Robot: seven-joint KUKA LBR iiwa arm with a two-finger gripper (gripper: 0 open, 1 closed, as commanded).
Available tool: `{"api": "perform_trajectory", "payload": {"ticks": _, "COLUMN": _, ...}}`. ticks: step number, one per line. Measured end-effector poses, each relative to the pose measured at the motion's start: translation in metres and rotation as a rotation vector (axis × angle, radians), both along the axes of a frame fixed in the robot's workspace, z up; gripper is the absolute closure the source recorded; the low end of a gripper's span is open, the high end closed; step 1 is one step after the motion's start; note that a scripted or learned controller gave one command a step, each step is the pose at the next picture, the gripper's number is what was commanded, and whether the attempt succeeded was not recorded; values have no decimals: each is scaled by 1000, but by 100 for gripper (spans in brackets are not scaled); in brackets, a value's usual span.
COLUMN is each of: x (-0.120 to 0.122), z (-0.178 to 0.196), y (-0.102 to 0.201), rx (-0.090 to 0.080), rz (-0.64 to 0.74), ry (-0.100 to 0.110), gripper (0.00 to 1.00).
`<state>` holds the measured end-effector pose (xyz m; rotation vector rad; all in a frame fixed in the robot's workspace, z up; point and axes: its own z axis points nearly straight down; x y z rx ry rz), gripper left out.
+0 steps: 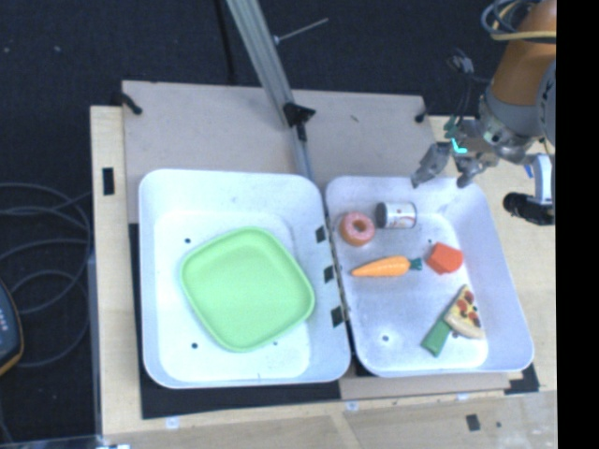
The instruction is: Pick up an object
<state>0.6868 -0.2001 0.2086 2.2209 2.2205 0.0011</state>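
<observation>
Carrot (381, 267) lies near the middle of the right bin (501, 279), and I use it as my landmark. Its orange body points toward the left bin (159, 213), and its green tip points away from it. Just beyond the carrot, toward the far rim, I see a pink donut (357, 227) and beside it a small silver can (398, 215) lying on its side. Close to the green tip of the carrot sits an orange block (446, 258). Nearer to me than the carrot, toward the right corner, a pizza slice (464, 312) touches a green block (435, 338).

The gripper (445, 166) hangs well beyond the carrot, above the far rim of the right bin, past the can. Its two fingers (426, 168) are spread apart, and nothing is between them. The grey arm with the orange band (520, 64) comes from the right.

Far to the left of the carrot, a light green plate (246, 288) lies flat in the left bin.
</observation>
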Motion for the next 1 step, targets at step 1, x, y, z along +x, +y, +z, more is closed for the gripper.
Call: {"api": "perform_trajectory", "payload": {"ticks": 1, "x": 0, "z": 0, "y": 0, "rx": 0, "rz": 0, "ry": 0, "gripper": 0}}
